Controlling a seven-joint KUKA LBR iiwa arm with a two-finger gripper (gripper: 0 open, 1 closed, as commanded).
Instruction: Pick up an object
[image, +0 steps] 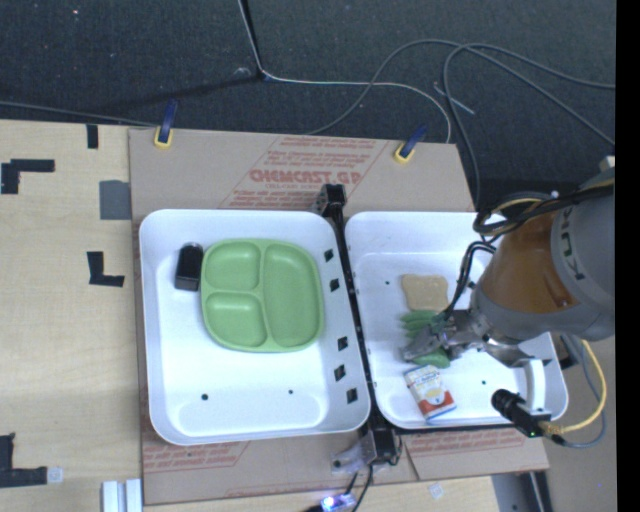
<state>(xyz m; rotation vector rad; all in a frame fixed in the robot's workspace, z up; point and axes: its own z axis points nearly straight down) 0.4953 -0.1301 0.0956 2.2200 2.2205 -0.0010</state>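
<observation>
My gripper (428, 342) reaches from the right into the middle of the right bin (385, 240), low over a green leafy item (417, 322). The item lies right at the fingertips. A tan slice of bread (425, 291) rests just above it, toward the back of the bin. A small white carton with orange print (431, 391) lies near the bin's front edge, below the gripper. The grey arm with its orange band (525, 275) covers the bin's right side.
The left bin (160, 330) holds a green divided plate (263, 295) and a small black block (188, 267) at the plate's left. A black divider (345, 290) separates the bins. Cables run across the dark surface behind the bench.
</observation>
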